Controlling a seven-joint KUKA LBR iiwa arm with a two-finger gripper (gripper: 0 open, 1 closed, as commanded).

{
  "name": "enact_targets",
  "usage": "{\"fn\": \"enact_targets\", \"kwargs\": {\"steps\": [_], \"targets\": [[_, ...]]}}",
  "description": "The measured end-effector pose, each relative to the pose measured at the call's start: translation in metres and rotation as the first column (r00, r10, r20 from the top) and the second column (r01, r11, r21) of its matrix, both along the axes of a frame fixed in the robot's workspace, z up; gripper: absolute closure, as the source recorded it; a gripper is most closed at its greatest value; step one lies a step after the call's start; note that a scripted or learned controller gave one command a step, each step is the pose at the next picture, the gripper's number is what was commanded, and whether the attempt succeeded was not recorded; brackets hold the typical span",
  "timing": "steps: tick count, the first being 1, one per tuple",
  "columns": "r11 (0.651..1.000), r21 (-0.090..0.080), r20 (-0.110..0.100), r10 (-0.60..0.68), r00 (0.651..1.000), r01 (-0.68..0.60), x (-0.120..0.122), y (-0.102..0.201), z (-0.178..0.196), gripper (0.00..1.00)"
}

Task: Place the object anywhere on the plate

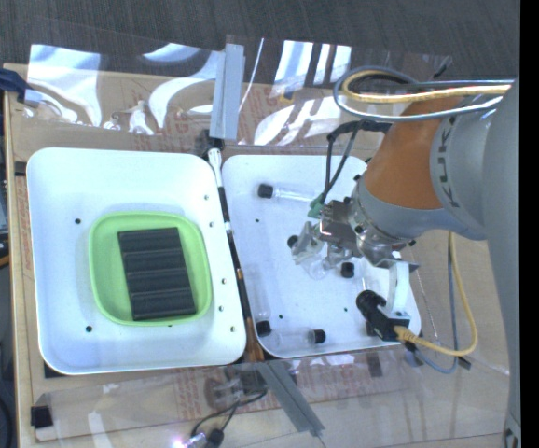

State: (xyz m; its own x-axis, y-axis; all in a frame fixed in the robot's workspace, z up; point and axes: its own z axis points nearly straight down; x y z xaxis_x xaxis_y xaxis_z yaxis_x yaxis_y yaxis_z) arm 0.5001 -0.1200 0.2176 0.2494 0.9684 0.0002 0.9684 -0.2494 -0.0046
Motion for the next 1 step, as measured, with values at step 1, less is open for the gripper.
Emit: {"fn": "enact_targets", "kwargs": {"steps": [1], "targets": [[0.991,0.001,-0.002,0.137,0.991,-0.137,0.0133,0.0791,-0.0246,1.00]]}}
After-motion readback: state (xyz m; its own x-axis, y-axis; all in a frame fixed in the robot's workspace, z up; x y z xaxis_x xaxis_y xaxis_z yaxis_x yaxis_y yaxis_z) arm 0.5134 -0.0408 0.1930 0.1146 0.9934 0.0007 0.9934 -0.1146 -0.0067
